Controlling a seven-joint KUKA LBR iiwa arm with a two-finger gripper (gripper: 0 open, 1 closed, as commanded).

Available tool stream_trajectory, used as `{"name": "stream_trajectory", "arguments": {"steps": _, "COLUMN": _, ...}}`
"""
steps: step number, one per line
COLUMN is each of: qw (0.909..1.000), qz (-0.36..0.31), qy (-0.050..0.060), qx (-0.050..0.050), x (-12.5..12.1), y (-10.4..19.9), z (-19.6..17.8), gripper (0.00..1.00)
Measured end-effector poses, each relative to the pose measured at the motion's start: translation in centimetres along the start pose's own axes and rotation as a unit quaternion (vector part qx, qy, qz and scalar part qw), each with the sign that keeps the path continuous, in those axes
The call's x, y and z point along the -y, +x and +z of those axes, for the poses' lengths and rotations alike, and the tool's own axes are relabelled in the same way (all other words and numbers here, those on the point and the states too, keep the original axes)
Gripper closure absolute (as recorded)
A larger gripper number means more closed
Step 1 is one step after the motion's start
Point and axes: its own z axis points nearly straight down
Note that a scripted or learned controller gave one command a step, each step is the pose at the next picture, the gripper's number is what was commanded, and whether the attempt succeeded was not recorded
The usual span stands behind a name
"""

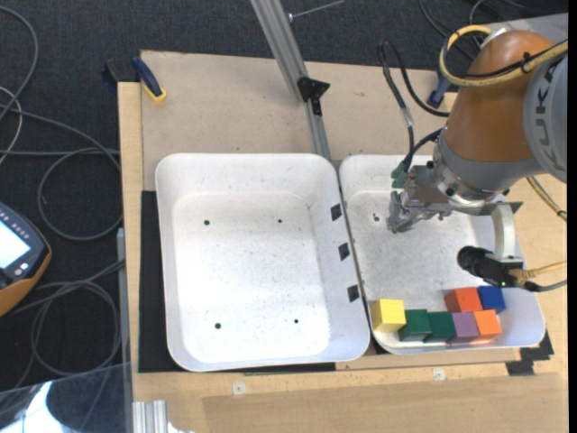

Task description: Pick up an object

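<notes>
Coloured blocks [442, 316], well below fingers [399, 220]

Bright, even overhead light; soft shadows; sharp pic w/ slight grain.

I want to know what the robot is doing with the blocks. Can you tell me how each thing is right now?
gripper: up over the right bin's top part, nothing seen in it.
right bin: holds all the blocks at its bottom edge.
yellow block: lying at the left end of the group.
green blocks: lying beside the yellow one.
purple block: lying, touching its neighbours.
orange blocks: lying in the cluster.
blue block: lying at the cluster's top right.
</notes>
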Motion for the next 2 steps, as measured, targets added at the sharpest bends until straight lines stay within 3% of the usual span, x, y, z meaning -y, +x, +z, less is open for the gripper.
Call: {"name": "stream_trajectory", "arguments": {"steps": 2, "qw": 1.0000, "qz": 0.000, "qy": 0.001, "qx": 0.000, "x": 0.9, "y": 9.3, "z": -0.2, "gripper": 1.00}}
